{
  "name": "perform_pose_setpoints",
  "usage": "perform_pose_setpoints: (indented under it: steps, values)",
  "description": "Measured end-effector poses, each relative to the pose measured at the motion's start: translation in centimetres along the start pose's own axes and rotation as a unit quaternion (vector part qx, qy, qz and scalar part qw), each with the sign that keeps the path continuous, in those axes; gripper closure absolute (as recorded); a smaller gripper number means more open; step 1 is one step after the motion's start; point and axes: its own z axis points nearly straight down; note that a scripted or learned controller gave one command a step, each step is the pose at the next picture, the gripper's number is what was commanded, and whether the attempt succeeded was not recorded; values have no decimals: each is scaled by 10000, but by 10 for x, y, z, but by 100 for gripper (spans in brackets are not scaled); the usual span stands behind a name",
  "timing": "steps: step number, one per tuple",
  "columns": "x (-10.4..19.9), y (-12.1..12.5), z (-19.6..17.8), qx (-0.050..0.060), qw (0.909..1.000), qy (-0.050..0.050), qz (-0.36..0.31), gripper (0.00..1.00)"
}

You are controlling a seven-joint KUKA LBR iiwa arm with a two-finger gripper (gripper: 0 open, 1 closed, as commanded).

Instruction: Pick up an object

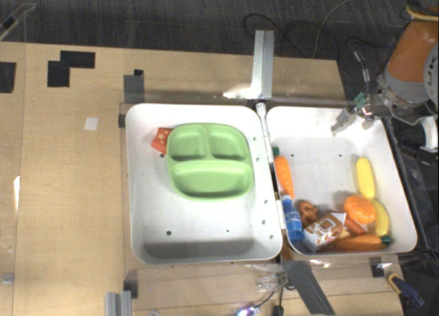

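Right, the arm (415,57) sits at the top right corner, grey metal with that orange band, and its gripper (351,117) hangs over the far edge of the right bin (322,153). One pale finger (341,123) slants down toward the bin floor; whether the claw is apart or together I cannot tell from here, and nothing sits in it. The things to pick lie well apart from it, heaped along the near side of that bin: a smooth yellow banana-shaped piece (365,177) against the right wall, a round glossy orange piece (361,209) just below it, a second yellow piece (381,219) tucked beside that, and a long orange carrot shape (355,242) lying flat along the front wall. A small printed carton (325,229) rests among them; it carries a label, but the print is too small to read. Against the left wall an orange tapered piece (284,176) stands in line with a blue bottle (293,220). Over in the left bin (147,225), a matte green plastic divided plate (208,160) with three compartments lies flat, a red packet (161,140) poking out from under its left edge, its writing unreadable.
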Motion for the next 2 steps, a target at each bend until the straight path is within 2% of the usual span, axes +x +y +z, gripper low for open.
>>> perform_pose_setpoints:
  steps: [1,2]
  values:
    - [-3,-24,34,-1,9793,5,-2022,0]
    - [0,-35,28,-13,8737,1,-4864,0]
